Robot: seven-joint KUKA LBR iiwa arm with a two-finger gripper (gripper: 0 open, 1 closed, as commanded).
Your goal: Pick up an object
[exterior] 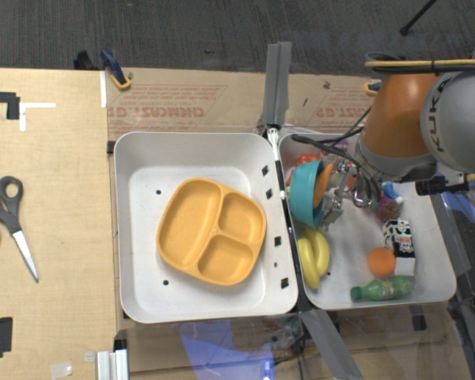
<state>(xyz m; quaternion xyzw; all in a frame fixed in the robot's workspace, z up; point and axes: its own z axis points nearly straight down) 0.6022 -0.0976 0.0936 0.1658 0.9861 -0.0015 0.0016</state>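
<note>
1. Task obj not fixed. Nearest candidate I see is the teal bowl (304, 193), tipped on edge at the left wall of the right bin (435, 287), w/ something orange tucked just behind it.
2. Tool (338, 199) sits just right of that bowl, down in the bin's upper-left part. Can't tell from here whether it's spread or pressed together, or pinching anything; metal parts blur together.
3. Arm (412, 117) comes in from the right, orange band above the wrist over the bin's top edge.
4. Other stuff in the right bin: yellow banana (313, 258) along the left wall below the bowl, orange ball (382, 262) further right, green bottle (381, 290) lying flat near the bottom rim, small black-and-white carton (398, 237) just above the ball.
5. Left bin (134, 236) holds a yellow divided plate (212, 231), three compartments, roughly centred.
6. On the table (55, 212) well left of both bins: scissors (13, 216).
</note>
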